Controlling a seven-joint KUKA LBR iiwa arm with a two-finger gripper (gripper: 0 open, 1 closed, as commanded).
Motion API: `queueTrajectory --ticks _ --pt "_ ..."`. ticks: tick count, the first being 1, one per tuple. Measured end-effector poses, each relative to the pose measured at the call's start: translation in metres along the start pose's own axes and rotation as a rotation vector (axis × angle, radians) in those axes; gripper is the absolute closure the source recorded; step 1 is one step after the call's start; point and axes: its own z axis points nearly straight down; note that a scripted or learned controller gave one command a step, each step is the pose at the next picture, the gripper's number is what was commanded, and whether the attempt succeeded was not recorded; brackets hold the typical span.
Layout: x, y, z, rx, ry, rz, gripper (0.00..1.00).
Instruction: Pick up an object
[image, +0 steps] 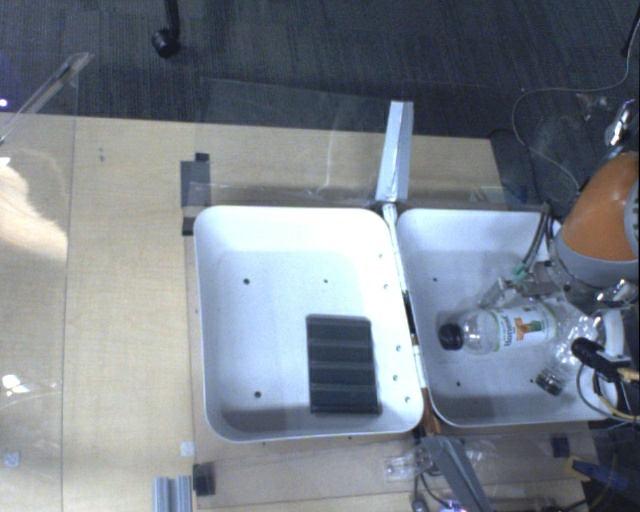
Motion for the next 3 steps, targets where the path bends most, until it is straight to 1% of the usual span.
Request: queueTrajectory --ticks 1,2,3 --pt "-0.004 -0.011 0.000 -0.002 0.002 -0.122 0.00" --pt "-0.008 0.018 0.001 0.002 0.001 0.111 0.00" --pt "0.018 0.032 0.001 0.002 0.000 0.211 0.00"
